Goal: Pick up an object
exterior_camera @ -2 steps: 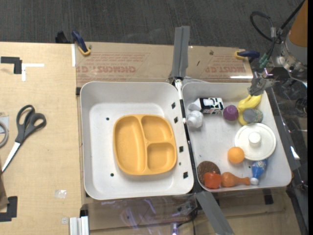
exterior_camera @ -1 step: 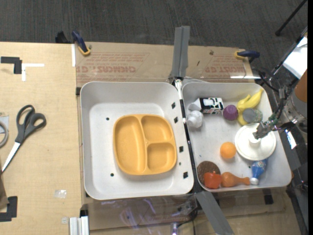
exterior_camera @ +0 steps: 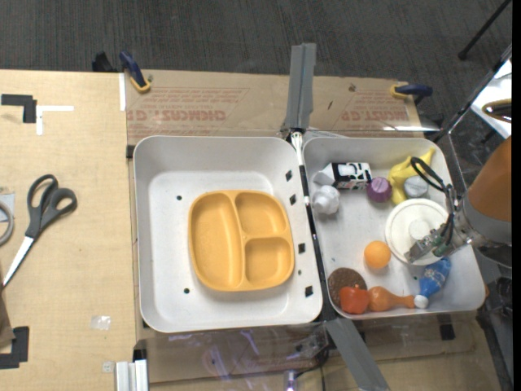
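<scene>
A light wooden table [exterior_camera: 73,218] carries two shallow white bins side by side, seen from above at a slant. At the far left, outside the bins, lies one pair of scissors [exterior_camera: 37,218] with black handles. The left bin [exterior_camera: 163,300] holds a single thing: one orange plate [exterior_camera: 242,240] with three compartments, lying flat in the middle. Behind both bins lies one sheet of brown cardboard [exterior_camera: 212,104], held by two clamps, one [exterior_camera: 134,70] at its left end and one [exterior_camera: 413,91] at its right. The right bin [exterior_camera: 468,296] is crowded. Near its back wall sit one pale grey ball [exterior_camera: 326,200], one black-and-white object [exterior_camera: 352,174], one small purple object [exterior_camera: 378,189] and one yellow object [exterior_camera: 404,172]. Further forward lie one orange ball [exterior_camera: 377,255], one dark brown round piece [exterior_camera: 345,281], one red-and-orange toy [exterior_camera: 370,299] lying along the front wall, and one white round bowl [exterior_camera: 415,218]. One blue-and-white bottle [exterior_camera: 434,277] lies just right of the toy. The gripper [exterior_camera: 425,248] reaches in from the right and sits low at the bowl's front rim; its jaws are blurred, and it cannot be told whether they are spread or pinching anything. An orange band [exterior_camera: 495,187] shows on the arm at the right edge.
</scene>
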Tool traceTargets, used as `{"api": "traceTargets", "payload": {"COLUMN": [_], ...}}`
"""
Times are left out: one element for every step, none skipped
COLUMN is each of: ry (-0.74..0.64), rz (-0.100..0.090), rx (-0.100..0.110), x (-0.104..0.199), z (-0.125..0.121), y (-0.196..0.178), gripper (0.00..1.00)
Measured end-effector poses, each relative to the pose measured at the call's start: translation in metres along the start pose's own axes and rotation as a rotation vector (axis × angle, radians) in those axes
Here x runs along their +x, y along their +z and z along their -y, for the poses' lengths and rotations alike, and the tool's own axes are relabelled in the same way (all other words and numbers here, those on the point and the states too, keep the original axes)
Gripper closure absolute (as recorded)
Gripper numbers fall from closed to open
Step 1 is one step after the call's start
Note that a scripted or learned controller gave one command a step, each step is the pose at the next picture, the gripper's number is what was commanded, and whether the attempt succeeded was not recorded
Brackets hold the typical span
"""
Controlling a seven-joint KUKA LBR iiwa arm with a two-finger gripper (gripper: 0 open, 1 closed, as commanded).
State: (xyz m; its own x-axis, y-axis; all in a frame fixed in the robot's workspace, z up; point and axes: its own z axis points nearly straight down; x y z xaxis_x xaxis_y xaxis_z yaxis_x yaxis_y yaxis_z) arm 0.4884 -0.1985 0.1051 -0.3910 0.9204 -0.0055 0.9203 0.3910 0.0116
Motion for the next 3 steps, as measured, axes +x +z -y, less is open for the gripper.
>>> {"api": "traceTargets", "payload": {"ry": [0.026,0.204,0.2], "rz": [0.011,0.012,0.002], "rx": [-0.006,-0.008,0.0], "x": [0.04,0.078,0.082], "z": [-0.012,-0.029,-0.028], "y": [0.005,0.005,0.008], "gripper": [1.0,1.0,0.0]}}
